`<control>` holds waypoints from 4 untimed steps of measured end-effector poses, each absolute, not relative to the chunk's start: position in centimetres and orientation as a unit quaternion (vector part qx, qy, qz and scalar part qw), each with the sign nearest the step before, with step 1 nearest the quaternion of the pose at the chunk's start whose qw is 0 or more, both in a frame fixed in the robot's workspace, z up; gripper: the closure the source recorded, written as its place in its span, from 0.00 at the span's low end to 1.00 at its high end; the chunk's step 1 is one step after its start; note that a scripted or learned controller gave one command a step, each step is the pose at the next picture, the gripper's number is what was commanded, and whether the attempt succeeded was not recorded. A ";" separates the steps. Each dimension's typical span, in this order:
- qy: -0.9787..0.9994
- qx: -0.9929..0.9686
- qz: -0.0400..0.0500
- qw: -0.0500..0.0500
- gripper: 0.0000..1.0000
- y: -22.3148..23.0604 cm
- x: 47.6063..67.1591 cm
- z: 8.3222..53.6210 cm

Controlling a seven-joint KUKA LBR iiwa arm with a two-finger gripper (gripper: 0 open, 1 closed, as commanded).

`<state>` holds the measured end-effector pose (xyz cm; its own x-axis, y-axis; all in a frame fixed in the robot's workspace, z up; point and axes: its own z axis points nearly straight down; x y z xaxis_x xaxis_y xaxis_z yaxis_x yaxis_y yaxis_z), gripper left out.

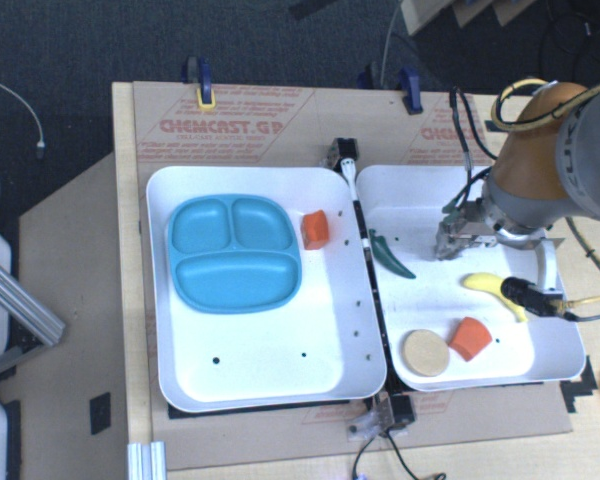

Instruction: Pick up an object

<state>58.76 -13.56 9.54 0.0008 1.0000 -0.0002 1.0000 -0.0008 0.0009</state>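
While the arm (555,158) reaches in from the right, its end effector (458,236) hangs low over the right bin (420,193), near its upper middle; can't tell how wide it stands or whether it has anything. Green pepper (389,255) lies just left of it by the bin's left wall. Banana (495,289) sits below-right, red block (470,337) and tan disc (426,352) near the front edge. Left bin (260,358) has a blue divided plate (236,253) and an orange piece (316,229) beside it. Both bins on the worktop (130,268).
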 end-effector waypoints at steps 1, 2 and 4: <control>0.707 0.707 0.002 0.004 1.00 -13.9 59.8 15.5; 0.707 0.707 0.002 0.004 1.00 -14.4 59.9 19.9; 0.709 0.705 0.000 -0.002 1.00 -9.2 59.8 23.4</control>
<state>59.76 -9.18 23.37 -0.0055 1.0000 0.0026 1.0000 0.0055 -0.0034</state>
